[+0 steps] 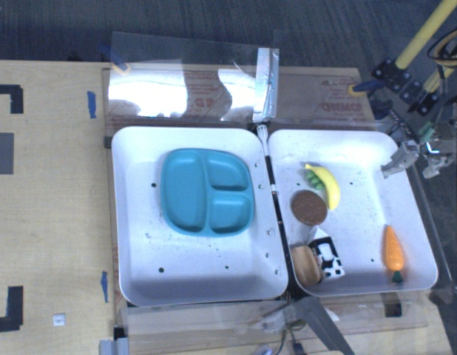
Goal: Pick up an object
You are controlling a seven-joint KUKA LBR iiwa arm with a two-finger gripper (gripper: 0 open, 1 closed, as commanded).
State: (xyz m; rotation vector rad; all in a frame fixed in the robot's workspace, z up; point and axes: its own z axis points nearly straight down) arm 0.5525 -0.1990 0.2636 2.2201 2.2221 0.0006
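From above I count two white bins. The left bin (132,257) holds one blue divided plate (208,191). The right bin (361,161) holds one banana (325,184), one brown disc (309,207), one carrot (393,250), one black-and-white block (329,258) and one wooden piece (305,265). My fingers (415,156) hover at its far right rim; whether they are wide or narrow, I cannot tell.

Red printing shows on the brown cardboard sheet (317,98) lying behind the two white bins (361,150), to the hand's (413,154) far side. Lettering is too blurred and glare-washed to read. No other markings legible.
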